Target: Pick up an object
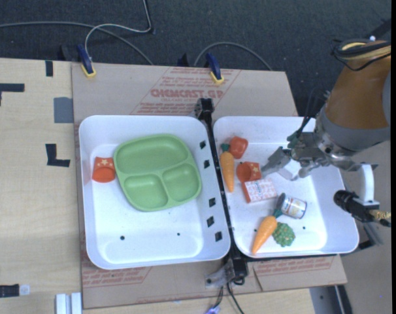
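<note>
Tabletop (28, 175): we see pale wood at the far left of the frame, with a cardboard sheet (185, 87) clamped on it so the bins sit on a fixed base.
Left bin (93, 241): at left centre, it carries a green divided plate (157, 171), lying flat in its middle, and a small orange-red cup (104, 169) just beside the plate's left edge.
Right bin (329, 231): we judge this the picking area, since the small items are gathered here.
Upper cluster: a carrot (227, 170) lies along the divider wall, with a red-orange toy (237, 145) above it and a red piece (249, 170) just beside it.
Middle: a pink-and-white box (259, 190) lies flat, near the red piece.
Lower cluster: a small tin can (291, 207) lies on its side, with a second carrot (263, 233) and a green broccoli piece (283, 234) touching below.
Hand (288, 165): it hangs over the right bin's upper middle, fingers spread wide, gripping nothing; the box and can are nearest, so we judge one of them the likely target.
</note>
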Available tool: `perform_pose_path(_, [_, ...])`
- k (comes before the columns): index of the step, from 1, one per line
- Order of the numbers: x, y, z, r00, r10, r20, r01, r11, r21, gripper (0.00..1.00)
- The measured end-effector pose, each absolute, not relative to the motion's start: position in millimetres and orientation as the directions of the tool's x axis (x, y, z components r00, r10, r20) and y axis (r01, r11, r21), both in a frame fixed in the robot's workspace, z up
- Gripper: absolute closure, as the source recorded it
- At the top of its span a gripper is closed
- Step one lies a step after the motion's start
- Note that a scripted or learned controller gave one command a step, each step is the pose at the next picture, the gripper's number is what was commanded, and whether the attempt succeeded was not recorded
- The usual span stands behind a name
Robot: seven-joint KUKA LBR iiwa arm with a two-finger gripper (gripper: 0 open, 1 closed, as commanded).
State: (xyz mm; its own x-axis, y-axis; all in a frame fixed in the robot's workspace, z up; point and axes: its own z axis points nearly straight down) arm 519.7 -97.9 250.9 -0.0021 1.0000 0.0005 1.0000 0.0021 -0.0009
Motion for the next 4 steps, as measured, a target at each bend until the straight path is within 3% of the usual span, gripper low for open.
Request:
perform_pose_path(1, [608.8, -73.3, 183.1, -0.002, 1.000, 0.000, 1.000, 0.002, -0.003, 0.00])
perform_pose_path(2, [627.3, -107.0, 97.9, 0.005, 1.000, -0.014, 1.000, -0.005, 0.012, 0.00])
perform_pose_path(3, [668.1, -103.9, 85.7, 0.001, 1.000, -0.009, 1.000, -0.001, 0.001, 0.00])
perform_pose_path(4, [668.7, -100.0, 95.5, -0.002, 1.000, -0.003, 1.000, 0.002, 0.001, 1.00])
